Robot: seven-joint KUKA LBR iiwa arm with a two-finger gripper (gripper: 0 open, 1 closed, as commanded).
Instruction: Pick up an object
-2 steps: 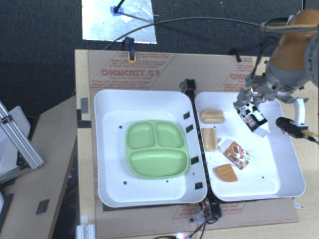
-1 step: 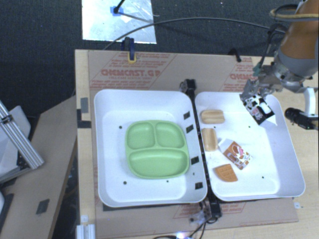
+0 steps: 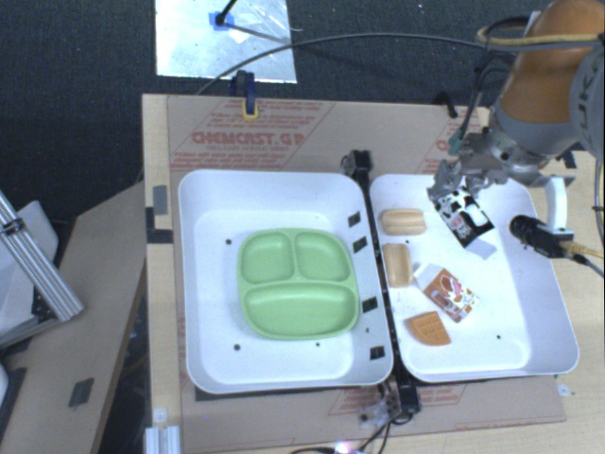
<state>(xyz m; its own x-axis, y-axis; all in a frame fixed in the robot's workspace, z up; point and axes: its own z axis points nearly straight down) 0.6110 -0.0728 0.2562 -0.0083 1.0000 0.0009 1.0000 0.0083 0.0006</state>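
In the right bin [image 3: 529, 343] lie a tan bread roll [image 3: 403, 221], a second tan block [image 3: 398, 264], a printed snack packet [image 3: 450, 293] and an orange wedge [image 3: 429, 329]. My gripper [image 3: 461, 214] hangs over the back of this bin, just right of the bread roll and apart from it. The grey arm with its orange band [image 3: 553, 41] comes in from the upper right. I see nothing held in the gripper.
The left bin [image 3: 213, 348] holds a green divided plate [image 3: 299, 284]. Black clips run along the wall between the bins [image 3: 371, 253]. A black part [image 3: 534, 233] juts over the right bin's right side. A blue clamp [image 3: 247, 91] stands at the back.
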